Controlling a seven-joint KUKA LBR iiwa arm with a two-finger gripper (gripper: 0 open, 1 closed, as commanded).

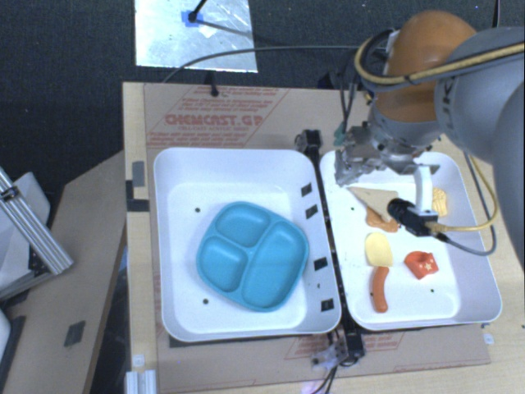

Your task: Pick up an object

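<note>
Bins first: the left bin (pixel 176 220) has just one thing in it, a blue divided plate (pixel 252 255) with three compartments, lying a bit turned near the middle. The right bin (pixel 467 294) has the toy food. Yellow piece (pixel 378 249) sits around the centre, with a red-orange sausage (pixel 379 289) just below it, nearly touching. A red chunk (pixel 421 264) lies to the right of those. Further up there's a tan wedge (pixel 374 195), a small orange bit (pixel 381 219) below it, and a yellowish piece (pixel 440 201) by the right wall. The gripper (pixel 354 167) hangs over the upper left corner of the right bin, next to the tan wedge. Can't tell how its claw is set, and nothing's visibly caught in it.
</note>
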